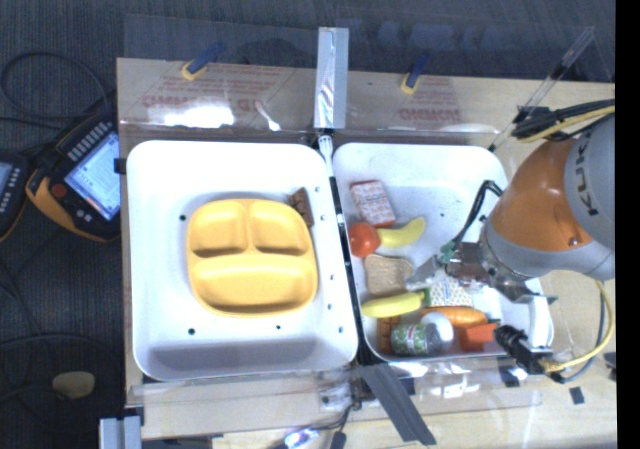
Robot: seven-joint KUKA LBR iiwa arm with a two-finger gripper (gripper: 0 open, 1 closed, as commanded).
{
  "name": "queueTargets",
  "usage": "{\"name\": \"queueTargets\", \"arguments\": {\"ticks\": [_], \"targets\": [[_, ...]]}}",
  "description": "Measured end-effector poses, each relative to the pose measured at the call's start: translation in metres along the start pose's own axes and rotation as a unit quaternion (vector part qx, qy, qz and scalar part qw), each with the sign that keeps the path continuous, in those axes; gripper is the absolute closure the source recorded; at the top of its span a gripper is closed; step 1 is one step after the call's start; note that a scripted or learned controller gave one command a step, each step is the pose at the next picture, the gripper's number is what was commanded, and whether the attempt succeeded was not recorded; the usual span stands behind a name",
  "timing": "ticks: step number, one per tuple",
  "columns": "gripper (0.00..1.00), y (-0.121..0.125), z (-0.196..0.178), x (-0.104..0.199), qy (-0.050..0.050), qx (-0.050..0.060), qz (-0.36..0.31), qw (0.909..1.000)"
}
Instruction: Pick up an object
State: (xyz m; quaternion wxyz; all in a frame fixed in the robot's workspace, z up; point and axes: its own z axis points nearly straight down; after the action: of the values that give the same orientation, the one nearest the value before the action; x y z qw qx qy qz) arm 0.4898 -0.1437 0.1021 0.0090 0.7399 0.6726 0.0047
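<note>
the gripper [452, 282] hangs low in the right bin [440, 159], just above a carrot [455, 317] and green can [415, 338]; whether it grips anything, i cannot tell; a yellow tray [252, 255] lies in the left bin [160, 237]

Arm [575, 207]: dark letters "KU" on grey casing at right edge, rest cut off. Clear sheets [225, 102] behind bins: faint reddish print, mirrored, unreadable. Pendant screen [95, 177], far left: lit, content too small to read.
</note>
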Motion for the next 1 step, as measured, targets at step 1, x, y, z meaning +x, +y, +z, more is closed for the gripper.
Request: {"name": "queueTargets", "arguments": {"ticks": [1], "targets": [[0.0,-0.0007,0.0044,0.0391,-0.005,-0.008,-0.067,0.9977]]}}
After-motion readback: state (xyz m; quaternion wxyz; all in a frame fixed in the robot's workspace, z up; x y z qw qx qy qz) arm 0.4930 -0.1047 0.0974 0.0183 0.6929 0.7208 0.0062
